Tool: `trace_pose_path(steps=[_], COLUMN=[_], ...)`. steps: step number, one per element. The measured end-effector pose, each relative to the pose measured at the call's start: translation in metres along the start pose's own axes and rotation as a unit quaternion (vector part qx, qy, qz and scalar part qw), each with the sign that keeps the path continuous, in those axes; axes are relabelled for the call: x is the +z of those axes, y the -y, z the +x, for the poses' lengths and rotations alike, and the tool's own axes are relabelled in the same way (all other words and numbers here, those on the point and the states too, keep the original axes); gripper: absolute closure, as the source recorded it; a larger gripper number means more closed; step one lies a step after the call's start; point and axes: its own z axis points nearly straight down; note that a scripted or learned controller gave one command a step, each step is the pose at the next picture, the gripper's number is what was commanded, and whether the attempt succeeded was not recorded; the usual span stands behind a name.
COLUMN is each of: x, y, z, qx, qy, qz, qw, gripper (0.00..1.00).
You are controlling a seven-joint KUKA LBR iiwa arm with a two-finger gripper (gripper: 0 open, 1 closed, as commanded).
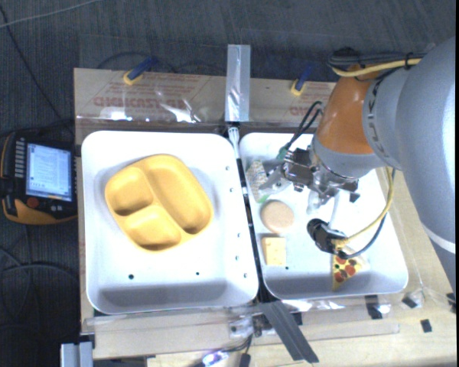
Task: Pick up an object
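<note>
In the right bin [394, 262] lie a round tan disc [277, 216], a small yellow square piece [273, 251], a pizza-slice toy [344, 271] near the front right, and a pale translucent item [256, 174] against the left wall. My gripper [304, 178] hangs low over the bin's back half, just above and right of the tan disc. The grey arm with its orange band [352, 121] covers the bin's back right. No object shows between the fingers.
The left bin [99, 274] holds a yellow divided tray [157, 201]. A yellow cable with a black plug [319, 232] loops from the wrist over the right bin. A handheld pendant [38, 176] lies left of the bench.
</note>
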Motion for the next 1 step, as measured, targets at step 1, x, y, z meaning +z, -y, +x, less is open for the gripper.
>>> trace_pose_path(steps=[1], x=[0.0002], y=[0.0265], z=[-0.0083], qx=[0.001], qy=[0.001], qz=[0.0], qw=[1.0], gripper=[0.0])
